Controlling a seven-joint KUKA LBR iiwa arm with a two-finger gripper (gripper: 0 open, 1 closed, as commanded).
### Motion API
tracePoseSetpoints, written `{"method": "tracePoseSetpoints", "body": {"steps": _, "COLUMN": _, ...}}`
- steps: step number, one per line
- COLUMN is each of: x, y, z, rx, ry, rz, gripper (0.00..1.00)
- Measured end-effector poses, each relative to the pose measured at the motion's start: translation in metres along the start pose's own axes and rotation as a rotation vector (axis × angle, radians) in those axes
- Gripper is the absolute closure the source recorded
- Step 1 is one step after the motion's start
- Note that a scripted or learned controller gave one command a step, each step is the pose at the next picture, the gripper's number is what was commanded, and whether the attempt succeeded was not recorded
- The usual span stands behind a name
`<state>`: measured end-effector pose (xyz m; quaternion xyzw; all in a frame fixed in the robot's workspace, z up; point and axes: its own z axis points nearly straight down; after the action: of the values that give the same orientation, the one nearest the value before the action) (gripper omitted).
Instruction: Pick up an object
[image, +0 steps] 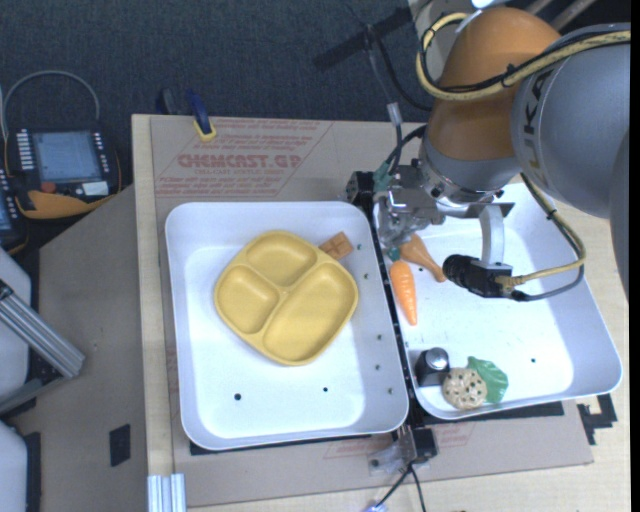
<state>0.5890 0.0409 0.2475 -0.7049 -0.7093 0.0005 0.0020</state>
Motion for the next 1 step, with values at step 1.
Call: {"method": "tracePoseSetpoints", "body": {"steps": 1, "x": 0.0486, "y": -0.0151, "z": 0.0046, "rx": 0.001, "ry": -0.001, "rz": 0.002, "gripper": 1.0}}
